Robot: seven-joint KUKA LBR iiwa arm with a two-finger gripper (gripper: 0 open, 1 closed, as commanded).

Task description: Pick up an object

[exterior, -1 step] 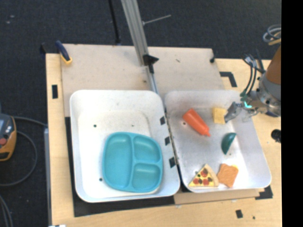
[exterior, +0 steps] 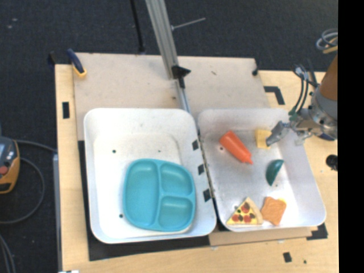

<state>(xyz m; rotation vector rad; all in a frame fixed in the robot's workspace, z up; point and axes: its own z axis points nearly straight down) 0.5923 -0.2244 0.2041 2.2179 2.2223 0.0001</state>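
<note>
Gripper: I see it low over the right bin's far right corner, reaching in from the right edge; whether the pincer is wide or narrow I cannot tell from here.
Block: small yellow piece near the far wall of the right bin, just left of the gripper. I judge it the likeliest target, since the gripper sits beside it. I cannot tell whether they touch.
Block axis: roughly square, no clear long axis that I can read.
Carrot: orange, lying flat in the right bin's middle, toward the far side. Long axis diagonal, thick end toward the far left corner, tip toward the near right.
Green piece: right of the carrot's tip, toward the bin's right side, apart from it; tapering toward the near edge.
Pizza: flat wedge at the near edge, point toward the far side.
Orange square: just beside the pizza, at the near right, slightly turned.
Tray: blue, three compartments, resting in the left bin toward its near edge.
Why so: loose toys lie scattered flat in the right bin, so I judge each is open to a grasp from above.
</note>
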